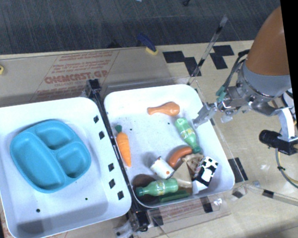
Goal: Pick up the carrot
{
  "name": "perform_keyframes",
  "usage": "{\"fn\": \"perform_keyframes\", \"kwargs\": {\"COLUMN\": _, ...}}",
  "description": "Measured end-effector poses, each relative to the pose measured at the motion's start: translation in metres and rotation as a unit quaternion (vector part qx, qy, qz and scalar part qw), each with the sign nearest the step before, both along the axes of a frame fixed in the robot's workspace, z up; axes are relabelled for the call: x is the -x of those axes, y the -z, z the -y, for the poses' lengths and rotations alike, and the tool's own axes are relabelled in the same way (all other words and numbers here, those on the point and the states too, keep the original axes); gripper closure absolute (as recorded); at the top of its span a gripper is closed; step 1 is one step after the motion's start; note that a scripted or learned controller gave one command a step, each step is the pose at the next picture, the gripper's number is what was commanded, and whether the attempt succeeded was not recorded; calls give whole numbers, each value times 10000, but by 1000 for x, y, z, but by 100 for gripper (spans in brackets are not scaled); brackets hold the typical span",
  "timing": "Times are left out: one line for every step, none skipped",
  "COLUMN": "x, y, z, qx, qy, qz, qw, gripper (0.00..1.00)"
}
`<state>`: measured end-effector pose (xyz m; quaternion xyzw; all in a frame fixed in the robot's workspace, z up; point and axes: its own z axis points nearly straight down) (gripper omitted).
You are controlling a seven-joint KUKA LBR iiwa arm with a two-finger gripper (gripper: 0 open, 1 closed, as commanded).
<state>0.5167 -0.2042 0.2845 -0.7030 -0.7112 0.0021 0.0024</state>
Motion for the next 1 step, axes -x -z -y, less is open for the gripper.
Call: {"fn": "perform_keyframes", "kwargs": {"x": -22, "y": 163, "z": -102, "qx": -17, "qy": -484, "qz": -57, "qw": 9988, "gripper": 0}}
